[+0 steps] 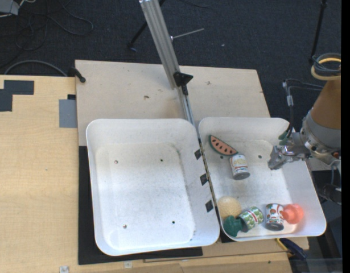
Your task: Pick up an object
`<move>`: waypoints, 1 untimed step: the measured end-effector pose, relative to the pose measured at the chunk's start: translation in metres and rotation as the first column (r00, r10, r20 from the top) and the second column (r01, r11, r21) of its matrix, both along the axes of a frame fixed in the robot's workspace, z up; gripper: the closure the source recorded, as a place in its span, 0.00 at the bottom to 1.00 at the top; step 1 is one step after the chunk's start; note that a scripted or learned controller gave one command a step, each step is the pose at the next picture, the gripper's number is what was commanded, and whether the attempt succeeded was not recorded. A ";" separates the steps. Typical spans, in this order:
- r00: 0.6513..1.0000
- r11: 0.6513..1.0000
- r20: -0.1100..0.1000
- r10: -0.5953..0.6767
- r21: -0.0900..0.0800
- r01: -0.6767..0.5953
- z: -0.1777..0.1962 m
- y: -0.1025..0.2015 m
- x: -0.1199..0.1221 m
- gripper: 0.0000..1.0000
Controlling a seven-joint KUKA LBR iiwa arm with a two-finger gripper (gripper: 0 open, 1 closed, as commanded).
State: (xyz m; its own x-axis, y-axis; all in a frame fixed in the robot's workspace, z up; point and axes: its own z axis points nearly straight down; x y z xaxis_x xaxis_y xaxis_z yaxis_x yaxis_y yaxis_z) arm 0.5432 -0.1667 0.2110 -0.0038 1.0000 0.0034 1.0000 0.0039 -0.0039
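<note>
The right bin (251, 127) holds a watermelon slice (222, 145) near its back left, and a small tin can (239, 166) lying in the middle. Along its front edge lie a pale yellow ball (229, 205), a dark green toy (233, 226), a green-labelled can (252, 217), a red-and-white can (274, 216) and an orange-red ball (292, 213). My gripper (277, 159) hangs over the right side of this bin, to the right of the small tin can and apart from it. Nothing shows between its fingers.
The left bin (106, 135) lies beside the right one, with a row of black clips (203, 178) on the divide. A slanted aluminium post (163, 44) rises behind the bins. The arm's wrist (325, 124) stands over the right bin's right rim.
</note>
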 end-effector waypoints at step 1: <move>1.000 1.000 0.001 -0.001 0.000 0.001 0.006 0.046 -0.009 1.00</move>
State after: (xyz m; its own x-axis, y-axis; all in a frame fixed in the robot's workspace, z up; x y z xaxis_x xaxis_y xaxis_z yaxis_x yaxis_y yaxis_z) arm 0.5339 -0.1207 0.2169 -0.0030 1.0000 0.0034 1.0000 0.0030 -0.0034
